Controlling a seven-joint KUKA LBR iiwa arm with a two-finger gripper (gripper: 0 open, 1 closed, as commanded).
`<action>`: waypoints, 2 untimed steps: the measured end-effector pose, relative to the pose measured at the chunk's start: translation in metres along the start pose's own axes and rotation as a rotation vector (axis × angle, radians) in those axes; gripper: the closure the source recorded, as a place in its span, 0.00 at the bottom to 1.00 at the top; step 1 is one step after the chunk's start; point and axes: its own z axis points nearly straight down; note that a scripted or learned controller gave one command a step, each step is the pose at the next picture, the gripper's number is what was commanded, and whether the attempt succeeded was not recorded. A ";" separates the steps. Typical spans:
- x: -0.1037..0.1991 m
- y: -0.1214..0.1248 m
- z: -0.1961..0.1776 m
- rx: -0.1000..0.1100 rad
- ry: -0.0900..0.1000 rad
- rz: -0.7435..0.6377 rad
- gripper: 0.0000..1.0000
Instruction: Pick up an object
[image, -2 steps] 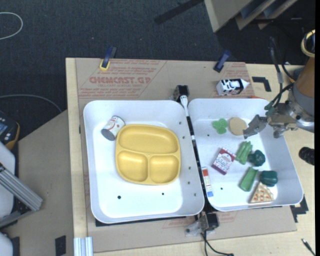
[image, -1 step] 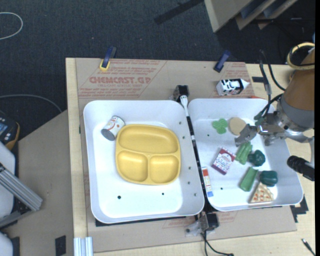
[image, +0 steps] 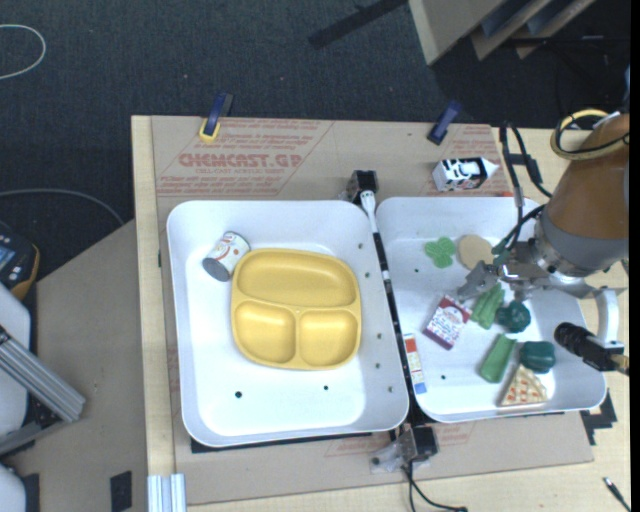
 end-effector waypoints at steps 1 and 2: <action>-0.009 -0.002 0.048 -0.003 -0.001 0.000 0.00; -0.008 0.000 0.063 -0.008 0.002 -0.001 0.00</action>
